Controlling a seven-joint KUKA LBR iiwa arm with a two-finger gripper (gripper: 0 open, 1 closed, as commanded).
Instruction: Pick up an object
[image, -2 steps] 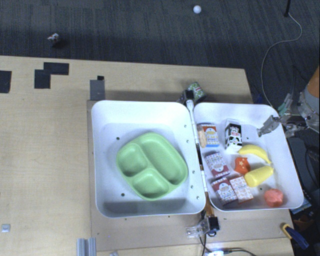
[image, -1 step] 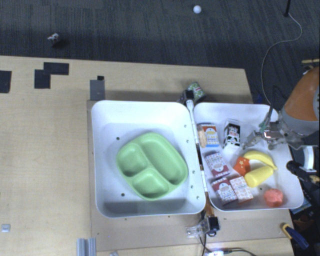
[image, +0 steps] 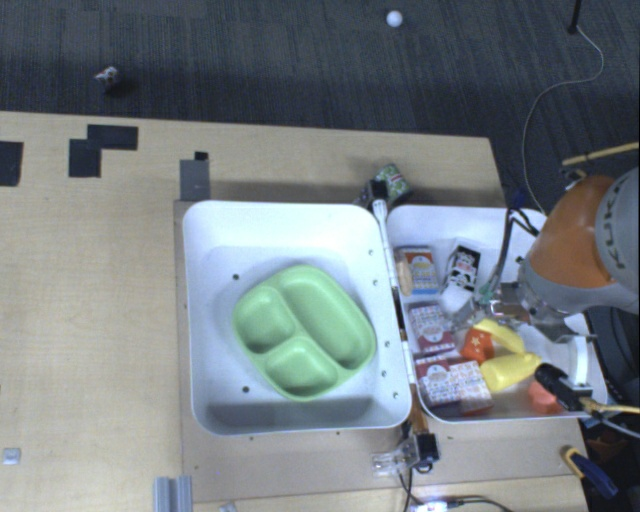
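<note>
The grey arm (image: 600, 250) is reaching in from the right, its orange band sitting above the right bin (image: 500, 225) and its wrist tilting down and leftward into that bin; the tool (image: 487, 312) is hanging low over the clutter near the bin's middle, and whether it is released or clenched I cannot tell, since its tip is blurring into the things beneath it; nothing is plainly showing between its tips.

Just below the tool a yellow banana-shaped toy (image: 510, 368) is lying in the right bin, its long axis running left to right with a slight rise toward the left; an orange piece (image: 476, 346) is sitting just beside its left end; small printed boxes (image: 455, 385) are lying along the bin's left wall, and a black-and-white packet (image: 461, 265) is resting nearer the far wall.

In the left bin (image: 215, 235) a green divided plate (image: 303, 330) is lying flat near the middle; both bins are sitting side by side on the pale bench (image: 90, 330).
</note>
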